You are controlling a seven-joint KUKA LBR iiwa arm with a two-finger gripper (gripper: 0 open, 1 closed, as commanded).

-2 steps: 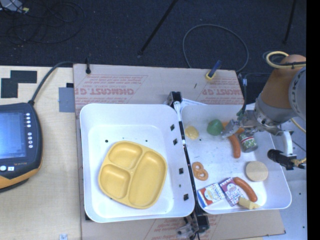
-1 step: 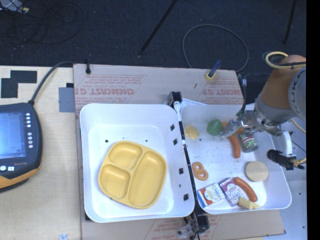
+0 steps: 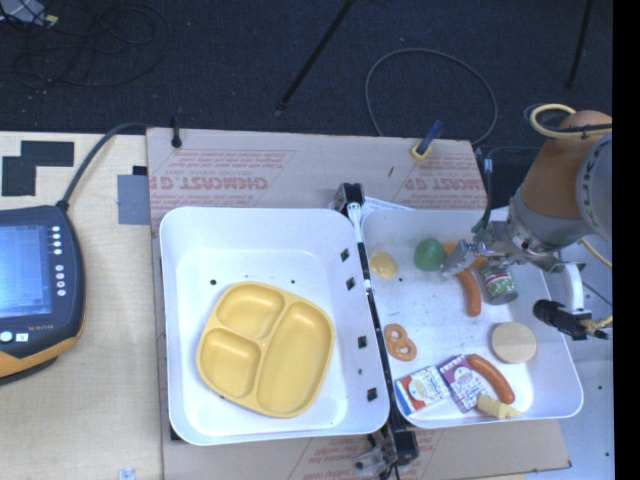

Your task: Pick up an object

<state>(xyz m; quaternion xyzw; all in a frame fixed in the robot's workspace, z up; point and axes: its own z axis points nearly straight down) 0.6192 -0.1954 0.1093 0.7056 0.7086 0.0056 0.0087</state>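
While the jaws (image 3: 478, 256) hang low over the right bin (image 3: 565, 393), I cannot tell their spread; a sausage (image 3: 470, 292) lies just below them, a green ball (image 3: 430, 254) just left, a small can (image 3: 499, 285) beside.

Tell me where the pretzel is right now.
The pretzel lies in the right bin, near its left wall, below the yellow lemon-like piece and above the small white carton. The gripper is off to its upper right.
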